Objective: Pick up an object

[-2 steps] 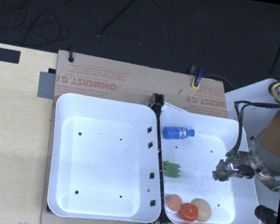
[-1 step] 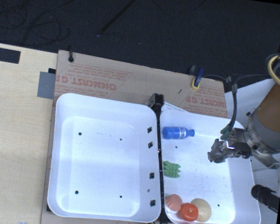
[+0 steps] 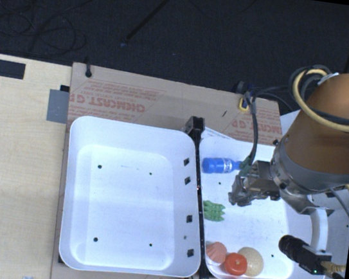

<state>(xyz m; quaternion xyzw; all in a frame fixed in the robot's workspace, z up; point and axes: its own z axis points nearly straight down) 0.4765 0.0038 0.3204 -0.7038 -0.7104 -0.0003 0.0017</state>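
My gripper [image 3: 239,197] hangs over the right bin [image 3: 285,266], near its middle. A blue bottle [image 3: 220,166] lies just to its upper left, apart from it. Left of and slightly below the gripper, a green toy [image 3: 213,211] rests on the bin floor. In the near corner of the right bin a pink piece [image 3: 215,251], a red round piece [image 3: 235,263] and a cream round piece [image 3: 251,260] sit close together. Nothing shows between the fingers.
The left bin [image 3: 97,137] lies beside the right one, with a black divider rail [image 3: 195,197] between them. Both stand on a cardboard sheet [image 3: 141,98]. The arm's orange and grey body [image 3: 328,132] covers the far right of the right bin.
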